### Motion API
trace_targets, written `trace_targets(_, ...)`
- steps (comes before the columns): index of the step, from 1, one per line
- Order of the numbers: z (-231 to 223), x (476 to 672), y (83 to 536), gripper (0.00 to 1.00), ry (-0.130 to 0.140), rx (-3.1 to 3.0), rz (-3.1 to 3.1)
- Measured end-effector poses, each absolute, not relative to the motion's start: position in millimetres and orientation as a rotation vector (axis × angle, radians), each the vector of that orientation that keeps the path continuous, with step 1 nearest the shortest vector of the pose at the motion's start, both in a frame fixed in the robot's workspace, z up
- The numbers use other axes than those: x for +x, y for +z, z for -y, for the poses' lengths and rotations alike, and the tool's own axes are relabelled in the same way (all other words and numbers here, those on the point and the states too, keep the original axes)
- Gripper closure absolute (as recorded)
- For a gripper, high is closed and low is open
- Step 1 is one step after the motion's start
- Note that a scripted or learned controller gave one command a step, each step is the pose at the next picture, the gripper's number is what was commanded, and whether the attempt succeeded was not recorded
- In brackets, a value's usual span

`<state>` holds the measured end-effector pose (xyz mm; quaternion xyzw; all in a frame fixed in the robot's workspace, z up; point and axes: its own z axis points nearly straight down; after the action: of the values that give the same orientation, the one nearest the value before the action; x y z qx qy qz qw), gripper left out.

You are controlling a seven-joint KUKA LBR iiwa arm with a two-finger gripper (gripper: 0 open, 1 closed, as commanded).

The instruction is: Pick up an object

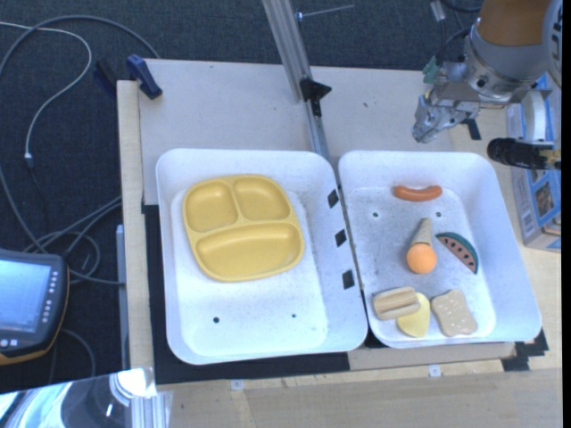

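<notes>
No text, label, brand, number or sign can be read on anything on or around the bench

The arm (513, 25) is cut off by the top edge above its orange band. The gripper (428, 125) is blurred, its fingers indistinct. At the left edge, a screen device (27, 303) is partly cropped. A shiny object (80, 404) runs off the bottom-left corner, unidentifiable.

The grey arm (513, 20) is seen reaching in from the right, orange band above the wrist; the hand (431, 123) is pointed downward, nothing gripped.
</notes>
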<state>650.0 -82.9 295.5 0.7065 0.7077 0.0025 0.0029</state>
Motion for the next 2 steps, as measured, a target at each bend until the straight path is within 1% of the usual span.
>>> trace_targets(1, 38, 624.5, 271, 1.00, -0.002, 2.220, -2.230)
trace_targets(2, -11, 602.0, 269, 1.00, -0.002, 2.218, -2.231)
